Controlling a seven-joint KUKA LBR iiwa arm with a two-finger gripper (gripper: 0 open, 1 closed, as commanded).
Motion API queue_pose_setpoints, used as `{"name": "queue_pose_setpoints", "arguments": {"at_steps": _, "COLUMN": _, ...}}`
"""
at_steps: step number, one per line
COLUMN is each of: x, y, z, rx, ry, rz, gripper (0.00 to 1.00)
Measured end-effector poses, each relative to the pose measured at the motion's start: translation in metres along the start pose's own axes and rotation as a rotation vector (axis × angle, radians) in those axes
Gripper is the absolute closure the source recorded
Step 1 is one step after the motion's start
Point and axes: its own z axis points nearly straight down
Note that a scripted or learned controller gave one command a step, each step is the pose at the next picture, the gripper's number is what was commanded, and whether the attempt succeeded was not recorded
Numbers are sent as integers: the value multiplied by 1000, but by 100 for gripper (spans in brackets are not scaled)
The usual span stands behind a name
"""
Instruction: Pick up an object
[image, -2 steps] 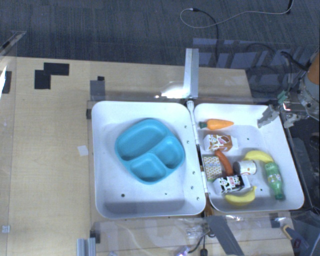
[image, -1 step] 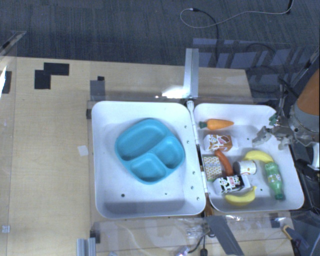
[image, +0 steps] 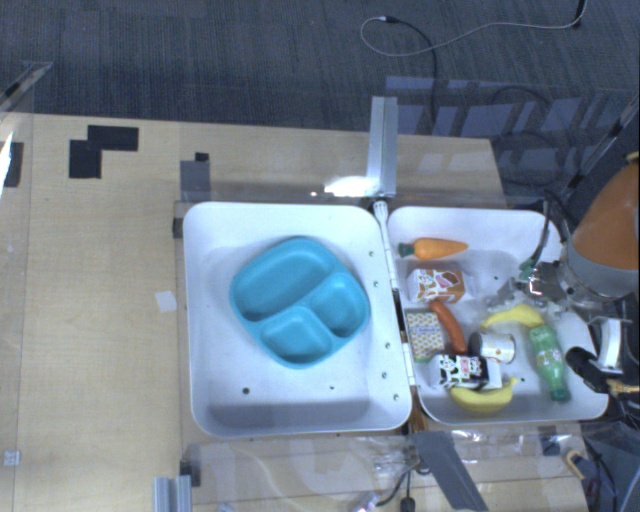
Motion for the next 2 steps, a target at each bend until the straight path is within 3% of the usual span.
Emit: {"name": "queue_pose_setpoints", "arguments": {"at_steps": 2, "x": 3, "y": -6, "z": 5, "rx": -17, "ry": 2, "rz": 192, "gripper": 0}}
